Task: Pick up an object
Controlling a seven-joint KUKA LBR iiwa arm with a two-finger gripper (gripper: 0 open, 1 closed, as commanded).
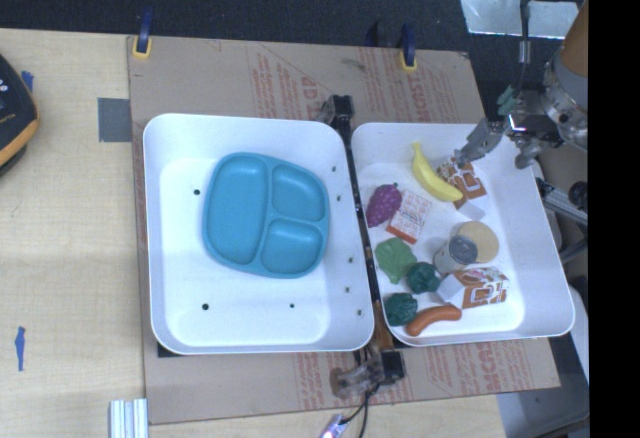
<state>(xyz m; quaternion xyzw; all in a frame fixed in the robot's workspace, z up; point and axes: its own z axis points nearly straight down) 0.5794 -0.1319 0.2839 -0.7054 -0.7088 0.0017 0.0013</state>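
We see the gripper [478,148] at the upper right of the right bin [540,226], its fingertips just above a small orange-and-white carton [466,179] lying beside the banana [434,175], though whether its jaws are parted or grasp anything we cannot tell.

Right bin [535,226] is crowded: banana [434,176], grapes [383,204], red-white packet [410,217], green pieces [396,258], round tan item [478,240], carton [484,288] and sausage [432,318] sit close, with narrow gaps between them. Its right strip is bare. Left bin [175,226] has open floor all round the blue divided plate [266,215]. Pincer [478,148] hangs over the right bin's upper edge.
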